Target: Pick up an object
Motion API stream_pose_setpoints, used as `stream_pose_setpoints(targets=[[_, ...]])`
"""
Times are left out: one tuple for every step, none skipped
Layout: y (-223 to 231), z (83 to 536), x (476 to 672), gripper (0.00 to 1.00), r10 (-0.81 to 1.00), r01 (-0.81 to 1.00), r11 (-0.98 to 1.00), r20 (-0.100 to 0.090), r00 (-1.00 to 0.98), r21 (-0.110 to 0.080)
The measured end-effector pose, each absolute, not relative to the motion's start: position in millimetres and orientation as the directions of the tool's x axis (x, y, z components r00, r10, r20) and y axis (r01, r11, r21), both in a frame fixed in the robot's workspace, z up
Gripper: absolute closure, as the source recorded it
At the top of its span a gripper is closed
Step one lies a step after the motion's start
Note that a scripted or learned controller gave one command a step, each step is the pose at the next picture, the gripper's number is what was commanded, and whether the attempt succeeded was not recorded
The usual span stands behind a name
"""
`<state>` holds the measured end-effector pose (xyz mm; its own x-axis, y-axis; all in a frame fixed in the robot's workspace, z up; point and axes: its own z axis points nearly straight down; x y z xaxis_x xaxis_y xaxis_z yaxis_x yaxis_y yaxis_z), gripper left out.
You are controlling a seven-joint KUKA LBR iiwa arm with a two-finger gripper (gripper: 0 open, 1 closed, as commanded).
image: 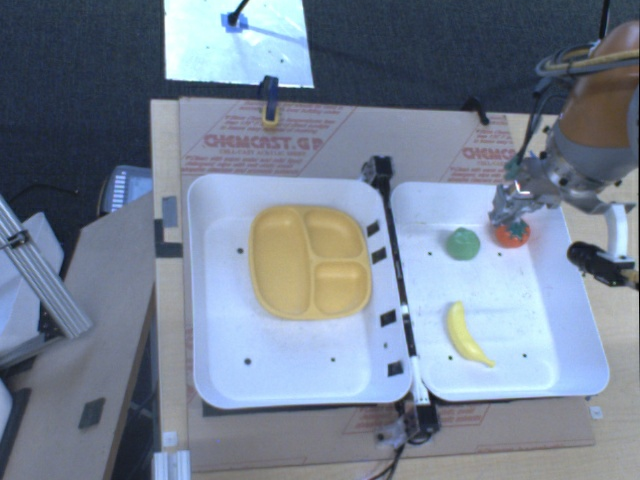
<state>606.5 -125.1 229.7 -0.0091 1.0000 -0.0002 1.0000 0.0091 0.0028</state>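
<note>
Two shallow white bins sit side by side on a brown surface (420, 133), seen from above at a slant. The left bin (215, 298) holds a yellow divided plate (308, 261) with three compartments, lying flat near its middle. The right bin (560, 318) holds three small items: a green round object (463, 243) near the back, a yellow banana (467, 335) lying toward the front, and a small orange-red object (514, 233) just to the right of the green one. The grey and orange arm (598, 118) reaches in from the right, and its gripper (512, 208) hangs directly over the orange-red object, touching or almost touching it. Whether the jaws are open or closed cannot be told at this size.
</note>
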Motion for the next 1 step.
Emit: stream_pose_setpoints(targets=[[-66.3,236.5,603.0,1.00,1.000,1.000,0.011,0.002,-0.011,0.003]])
